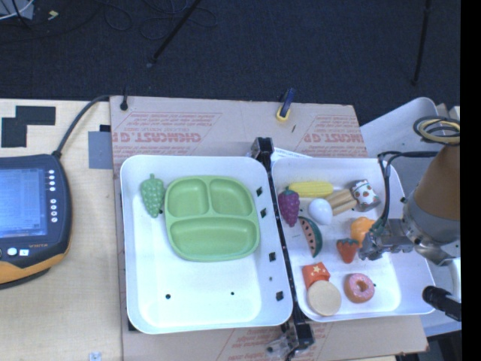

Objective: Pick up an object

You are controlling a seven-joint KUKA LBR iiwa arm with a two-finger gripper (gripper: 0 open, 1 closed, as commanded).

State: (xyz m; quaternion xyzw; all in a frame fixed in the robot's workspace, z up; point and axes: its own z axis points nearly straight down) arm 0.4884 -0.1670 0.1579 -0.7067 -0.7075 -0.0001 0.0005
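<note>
My gripper hangs low over the right side of the right bin. It is just right of a small red toy fruit and just below an orange. A pink donut lies below it, beside a round beige cookie and a red block. Further left are a watermelon slice, a white egg, purple grapes, a yellow corn cob and a wooden piece. I see nothing held in the gripper.
The left bin holds a green divided plate and a bunch of green grapes at its left. A teach pendant lies on the bench far left. The grey and orange arm covers the right bin's right edge.
</note>
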